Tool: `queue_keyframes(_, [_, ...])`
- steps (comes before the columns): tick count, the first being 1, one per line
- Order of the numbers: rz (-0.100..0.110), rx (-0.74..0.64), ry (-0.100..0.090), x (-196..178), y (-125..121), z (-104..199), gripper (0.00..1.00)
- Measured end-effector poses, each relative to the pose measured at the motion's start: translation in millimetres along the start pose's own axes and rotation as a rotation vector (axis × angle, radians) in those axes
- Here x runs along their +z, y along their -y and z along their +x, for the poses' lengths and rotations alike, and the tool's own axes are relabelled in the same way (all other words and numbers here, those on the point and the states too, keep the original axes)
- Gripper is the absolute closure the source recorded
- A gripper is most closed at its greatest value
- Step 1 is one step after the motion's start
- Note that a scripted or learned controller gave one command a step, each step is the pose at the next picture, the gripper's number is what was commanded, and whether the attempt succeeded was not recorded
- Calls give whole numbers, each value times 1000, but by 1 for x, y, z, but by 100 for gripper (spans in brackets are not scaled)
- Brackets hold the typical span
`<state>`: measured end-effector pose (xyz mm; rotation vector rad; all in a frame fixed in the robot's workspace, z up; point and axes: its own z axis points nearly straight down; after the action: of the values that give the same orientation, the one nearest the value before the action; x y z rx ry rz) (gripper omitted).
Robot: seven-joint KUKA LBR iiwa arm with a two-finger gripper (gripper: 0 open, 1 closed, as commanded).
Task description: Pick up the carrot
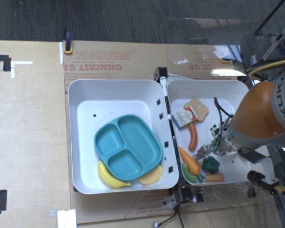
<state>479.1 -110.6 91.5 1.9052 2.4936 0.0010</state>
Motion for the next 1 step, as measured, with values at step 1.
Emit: queue_keyframes(1, [4, 496, -1, 1, -3, 10, 0])
